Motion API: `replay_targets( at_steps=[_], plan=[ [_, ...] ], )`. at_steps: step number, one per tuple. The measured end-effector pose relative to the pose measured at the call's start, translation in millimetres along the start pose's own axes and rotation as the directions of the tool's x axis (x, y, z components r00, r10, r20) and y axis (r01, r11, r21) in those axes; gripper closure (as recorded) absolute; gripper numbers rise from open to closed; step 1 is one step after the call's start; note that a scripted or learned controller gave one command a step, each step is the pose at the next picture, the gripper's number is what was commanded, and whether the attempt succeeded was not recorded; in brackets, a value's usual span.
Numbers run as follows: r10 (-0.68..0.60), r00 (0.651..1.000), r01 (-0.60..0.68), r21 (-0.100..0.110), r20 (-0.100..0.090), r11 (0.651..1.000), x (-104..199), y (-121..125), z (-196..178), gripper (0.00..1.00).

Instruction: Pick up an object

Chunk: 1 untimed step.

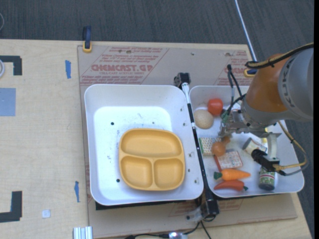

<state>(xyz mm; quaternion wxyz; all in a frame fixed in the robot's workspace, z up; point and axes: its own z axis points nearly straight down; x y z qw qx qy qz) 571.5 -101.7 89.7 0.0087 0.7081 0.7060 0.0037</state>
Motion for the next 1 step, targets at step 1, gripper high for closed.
replay_targets(
  at_steps=[1],
  plan=[
    [-0.001, 1.0, 0.001, 0.01, -0.005, 1.0, 1.9, -2.7, 3.0, 0.0]
  ],
)
